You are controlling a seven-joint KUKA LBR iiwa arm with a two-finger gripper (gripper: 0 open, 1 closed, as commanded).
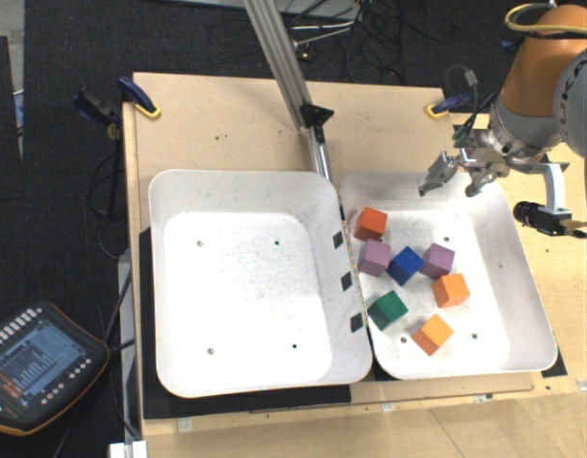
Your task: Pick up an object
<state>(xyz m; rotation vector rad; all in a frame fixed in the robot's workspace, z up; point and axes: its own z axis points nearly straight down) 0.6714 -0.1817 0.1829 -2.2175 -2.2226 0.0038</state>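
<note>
Seven small cubes lie in the right bin, all toward its left and middle. An orange cube sits nearest the bin's far left corner. Just in front of it is a purple cube, touching a blue cube, which in turn touches a second purple cube. Another orange cube sits just in front of that purple one. A green cube lies near the bin's left wall, and a lighter orange cube sits nearest the front.

The left bin stands beside it on the wooden desk, their rims touching along the middle.

The arm reaches in from the upper right, its orange band above the wrist, bent downward over the far right corner of the right bin. The gripper hangs above that bin's far rim, well apart from the cubes, pointing down and to the left. Its fingers are spread apart with nothing between them.

A teach pendant lies off the desk at lower left.
</note>
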